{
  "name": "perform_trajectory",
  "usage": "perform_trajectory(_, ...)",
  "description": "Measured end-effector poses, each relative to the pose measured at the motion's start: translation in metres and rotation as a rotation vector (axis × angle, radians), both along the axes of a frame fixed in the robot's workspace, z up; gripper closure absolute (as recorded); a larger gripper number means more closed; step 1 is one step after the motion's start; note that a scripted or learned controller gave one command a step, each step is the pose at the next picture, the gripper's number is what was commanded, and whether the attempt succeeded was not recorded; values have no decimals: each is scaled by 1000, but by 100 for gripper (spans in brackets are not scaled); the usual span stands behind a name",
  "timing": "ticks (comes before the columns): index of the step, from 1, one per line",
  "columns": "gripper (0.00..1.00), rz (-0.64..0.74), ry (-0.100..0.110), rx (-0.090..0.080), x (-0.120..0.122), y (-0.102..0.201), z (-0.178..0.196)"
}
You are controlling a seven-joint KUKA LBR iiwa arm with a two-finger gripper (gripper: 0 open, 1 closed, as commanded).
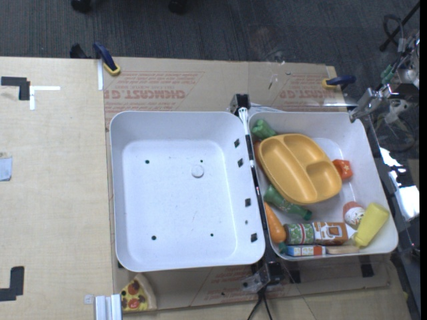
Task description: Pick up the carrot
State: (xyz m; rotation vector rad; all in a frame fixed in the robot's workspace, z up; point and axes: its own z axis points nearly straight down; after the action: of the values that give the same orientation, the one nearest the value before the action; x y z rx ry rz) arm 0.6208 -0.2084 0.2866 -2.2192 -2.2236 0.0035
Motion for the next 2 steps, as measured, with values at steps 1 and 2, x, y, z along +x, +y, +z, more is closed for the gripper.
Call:
perform_trajectory(1,0,-42,1,1,16,1,-157)
perform_trajectory(2,0,67,-2,1,25,29,-194)
